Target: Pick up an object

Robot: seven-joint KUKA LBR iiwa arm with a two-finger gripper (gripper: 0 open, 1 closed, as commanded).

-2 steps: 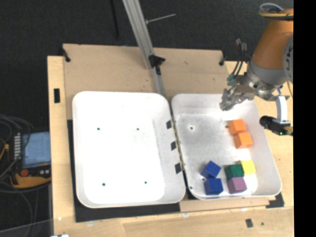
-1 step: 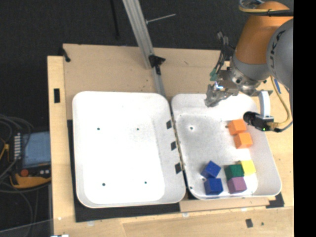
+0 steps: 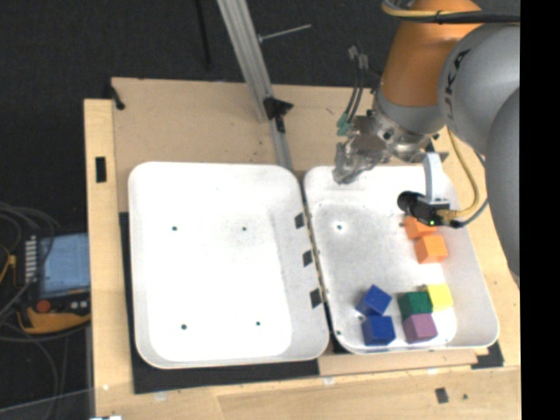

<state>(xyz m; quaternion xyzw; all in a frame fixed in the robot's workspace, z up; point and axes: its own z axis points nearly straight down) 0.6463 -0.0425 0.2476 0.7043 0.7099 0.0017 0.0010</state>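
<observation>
My gripper (image 3: 346, 171) hangs over the far left corner of the right bin (image 3: 350, 243), pointing down, with nothing visible between its fingers. Several small blocks lie in that bin, well away from the gripper. An orange block (image 3: 430, 248) sits near the right wall, with another orange piece (image 3: 411, 227) just above it. At the near end lie two blue blocks (image 3: 374, 301) (image 3: 379, 330), a green block (image 3: 415, 304), a yellow block (image 3: 439, 297) and a purple block (image 3: 421, 326).
The left bin (image 3: 219, 261) sits beside the right one, joined by black clips (image 3: 308, 256). A slanted metal pole (image 3: 249, 55) rises behind the bins. A black cable fitting (image 3: 418, 205) hangs off the arm above the orange blocks.
</observation>
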